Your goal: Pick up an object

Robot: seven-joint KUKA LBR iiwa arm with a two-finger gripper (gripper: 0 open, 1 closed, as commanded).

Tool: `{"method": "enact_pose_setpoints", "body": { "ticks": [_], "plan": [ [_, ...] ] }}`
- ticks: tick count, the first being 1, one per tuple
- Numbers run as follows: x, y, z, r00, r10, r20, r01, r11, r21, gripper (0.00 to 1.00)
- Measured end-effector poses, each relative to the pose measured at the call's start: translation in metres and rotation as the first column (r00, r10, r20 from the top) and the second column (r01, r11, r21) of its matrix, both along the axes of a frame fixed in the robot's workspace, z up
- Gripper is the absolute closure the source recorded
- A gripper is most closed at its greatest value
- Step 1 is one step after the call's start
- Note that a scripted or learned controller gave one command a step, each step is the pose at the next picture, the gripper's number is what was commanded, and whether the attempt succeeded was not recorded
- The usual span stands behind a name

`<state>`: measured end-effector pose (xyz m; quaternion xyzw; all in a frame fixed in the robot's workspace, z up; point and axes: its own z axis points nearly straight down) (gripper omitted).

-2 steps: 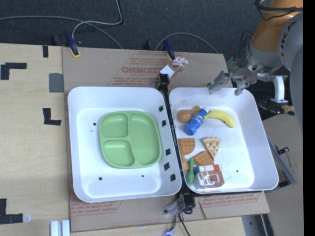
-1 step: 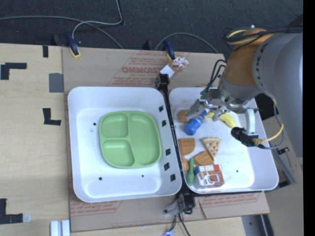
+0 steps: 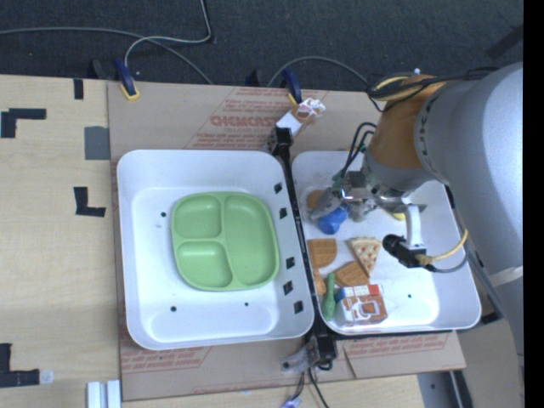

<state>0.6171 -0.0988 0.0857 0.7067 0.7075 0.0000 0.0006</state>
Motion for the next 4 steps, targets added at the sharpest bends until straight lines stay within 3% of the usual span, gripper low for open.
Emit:
{"method": "enact_pose_setpoints", "body": {
  "ticks": [1, 2, 3, 4],
  "plan": [
    [0.048, 0.005, -0.002, 1.0, 0.003, -0.022, -0.002, 1.0, 0.002, 0.0],
    [0.043, -0.011, -0.001, 1.0, 0.0, -0.002, 0.0, 1.0, 0.001, 0.0],
    [0.042, 0.003, -0.001, 1.0, 0.0, -0.001, 0.0, 1.0, -0.001, 0.0],
    [0.049, 0.001, -0.002, 1.0, -0.001, -0.016, 0.001, 1.0, 0.003, 0.0]
  ]
}}
